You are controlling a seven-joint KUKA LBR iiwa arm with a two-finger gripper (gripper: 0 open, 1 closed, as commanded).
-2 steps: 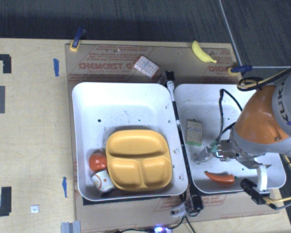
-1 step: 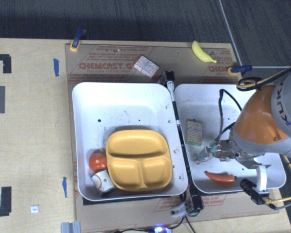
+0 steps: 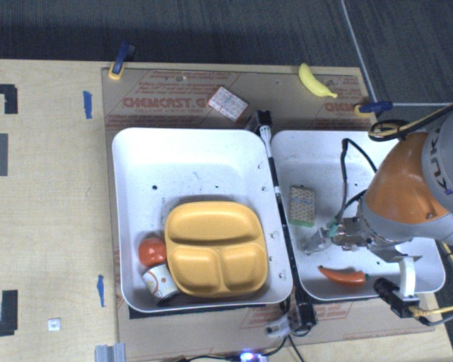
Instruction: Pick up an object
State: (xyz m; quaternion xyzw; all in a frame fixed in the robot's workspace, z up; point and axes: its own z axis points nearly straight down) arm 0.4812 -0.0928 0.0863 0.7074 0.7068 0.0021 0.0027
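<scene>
My gripper (image 3: 319, 240) hangs low over the middle of the right bin (image 3: 317, 148), at the end of the grey arm with the orange band (image 3: 404, 187). Just below it a red chili pepper (image 3: 342, 275) lies along the bin's front. A green and tan sponge (image 3: 302, 205) rests above and left of the gripper, near the bin's left wall. I see nothing held in the gripper.
The left bin (image 3: 181, 151) holds a yellow divided tray (image 3: 215, 246), an orange-red ball (image 3: 152, 250) and a small white can (image 3: 159, 280). Behind the bins on the cardboard lie a yellow banana (image 3: 315, 81) and a small patterned box (image 3: 227, 102). Cables trail beside the arm.
</scene>
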